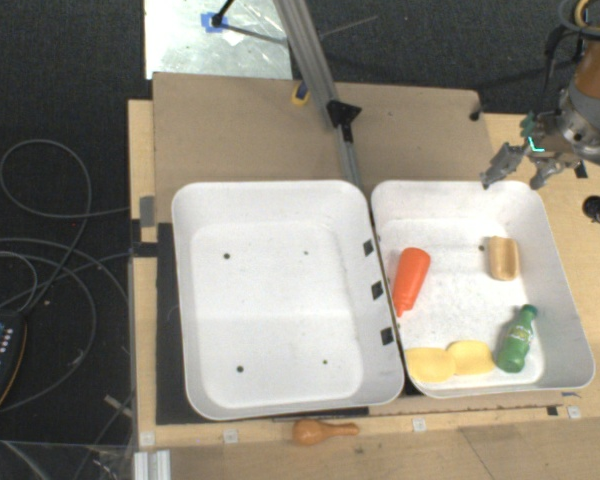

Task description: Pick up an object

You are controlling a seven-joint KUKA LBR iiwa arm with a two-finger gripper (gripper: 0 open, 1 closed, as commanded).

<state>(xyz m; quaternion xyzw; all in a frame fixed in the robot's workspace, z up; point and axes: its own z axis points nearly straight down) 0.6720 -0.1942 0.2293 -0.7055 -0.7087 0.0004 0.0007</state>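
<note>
Nearest the camera, a small tan pear-shaped wooden piece (324, 430) lay on the tabletop (450, 103) just outside the front rim of the left white bin (270, 298). Beyond it, inside the right white bin (555, 258), two pale yellow rounded pieces (450, 360) sat against the front wall, touching each other, with a green plastic bottle (516, 339) just beside them near the right wall. Farther back lay an orange carrot-shaped toy (411, 278) close to the wall shared with the left bin, and a tan bread-like block (501, 258) well apart from it toward the right.

At the far right corner, the hand (520, 173) hovered above the back rim of the right bin, its two fingers spread apart and holding nothing. The step in hand looked like the approach: no object had been chosen or touched yet. The next move would call for travelling forward over the bin and coming down on one piece. The tan block seemed the easiest, with bare floor on all sides; the bottle and yellow pieces crowded the walls, leaving little finger room.
</note>
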